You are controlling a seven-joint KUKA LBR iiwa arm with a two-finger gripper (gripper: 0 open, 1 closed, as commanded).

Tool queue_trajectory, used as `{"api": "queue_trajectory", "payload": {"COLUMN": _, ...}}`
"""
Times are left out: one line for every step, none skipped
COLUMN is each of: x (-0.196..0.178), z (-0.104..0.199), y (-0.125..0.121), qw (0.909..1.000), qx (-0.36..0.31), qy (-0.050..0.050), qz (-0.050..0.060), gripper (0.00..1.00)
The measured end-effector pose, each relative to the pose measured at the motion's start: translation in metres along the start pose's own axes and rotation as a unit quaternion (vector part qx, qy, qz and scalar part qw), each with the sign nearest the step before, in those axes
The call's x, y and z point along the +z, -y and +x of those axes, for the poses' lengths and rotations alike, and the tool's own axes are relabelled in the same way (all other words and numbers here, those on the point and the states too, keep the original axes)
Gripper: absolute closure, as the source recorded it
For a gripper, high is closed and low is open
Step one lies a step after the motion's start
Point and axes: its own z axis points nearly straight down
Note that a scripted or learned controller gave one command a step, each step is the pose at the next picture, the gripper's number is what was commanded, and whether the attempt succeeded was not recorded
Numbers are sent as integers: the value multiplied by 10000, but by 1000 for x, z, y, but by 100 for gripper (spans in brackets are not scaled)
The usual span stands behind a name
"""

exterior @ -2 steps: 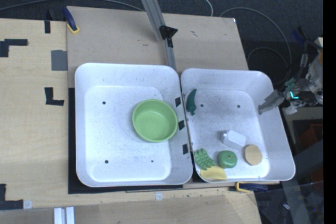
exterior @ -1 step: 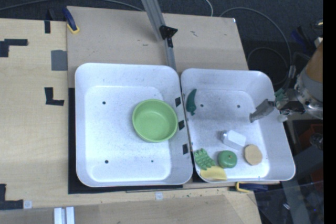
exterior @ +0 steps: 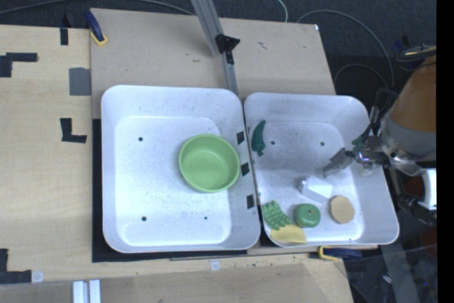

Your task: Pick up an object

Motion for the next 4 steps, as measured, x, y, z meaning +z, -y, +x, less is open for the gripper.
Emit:
{"api": "queue_trajectory", "payload": {"x": 50, "z": 2, "y": -1, "qw": 10000, "qx": -5, "qy": -5, "qz": -89, "gripper": 0}}
{"api": "queue_trajectory", "payload": {"x": 39, "z": 2, "y": -1, "qw": 10000, "qx": -12, "qy": -5, "qz": -90, "gripper": 100}}
{"api": "queue_trajectory", "payload": {"x": -3, "z": 1, "y": -1, "qw": 10000, "qx": 1, "qy": 16, "qz": -49, "gripper": 100}}
{"api": "queue_trajectory", "payload": {"x": -66, "z": -2, "y": -5, "qw": 10000, "qx": -1, "qy": 22, "qz": -66, "gripper": 100}}
